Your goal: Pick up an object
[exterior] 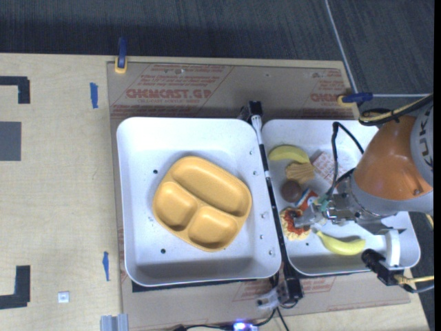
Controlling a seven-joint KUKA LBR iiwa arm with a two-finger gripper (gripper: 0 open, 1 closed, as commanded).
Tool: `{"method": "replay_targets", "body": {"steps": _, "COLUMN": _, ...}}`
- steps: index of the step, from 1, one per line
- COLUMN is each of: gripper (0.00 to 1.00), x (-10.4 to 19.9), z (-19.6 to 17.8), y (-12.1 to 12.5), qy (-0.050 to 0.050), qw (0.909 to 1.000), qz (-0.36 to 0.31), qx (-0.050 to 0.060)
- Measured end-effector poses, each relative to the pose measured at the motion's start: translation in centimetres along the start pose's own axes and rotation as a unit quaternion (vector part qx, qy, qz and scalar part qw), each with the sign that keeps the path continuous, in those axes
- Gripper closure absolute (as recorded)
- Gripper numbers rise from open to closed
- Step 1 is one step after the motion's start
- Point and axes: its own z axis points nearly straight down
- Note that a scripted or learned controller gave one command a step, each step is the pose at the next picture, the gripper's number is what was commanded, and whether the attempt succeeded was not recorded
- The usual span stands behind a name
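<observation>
The right bin holds small food-like toys. A yellow banana lies at its far left, with a tan round piece and a dark brown piece just below it. A red and orange item rests by the bin's left wall. A second banana lies near the front. My gripper is low in this bin, between the red and orange item and the second banana, with the orange-banded wrist behind it. Nothing is visibly held.
The left bin carries a large yellow three-compartment tray. A pale printed packet lies near the tan piece. Black cables loop over the right bin's far side. Cardboard and a wooden bench top surround both bins.
</observation>
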Motion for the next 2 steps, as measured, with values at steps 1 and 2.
{"method": "replay_targets", "body": {"steps": 1, "gripper": 1.00, "x": 0.2, "z": -1.1, "y": 0.2, "qy": 0.001, "qw": 1.0000, "qz": -0.001, "qx": -0.003}}
{"method": "replay_targets", "body": {"steps": 2, "gripper": 1.00, "x": 9.4, "z": -8.7, "y": -0.4, "qy": 0.001, "qw": 1.0000, "qz": -0.001, "qx": 0.004}}
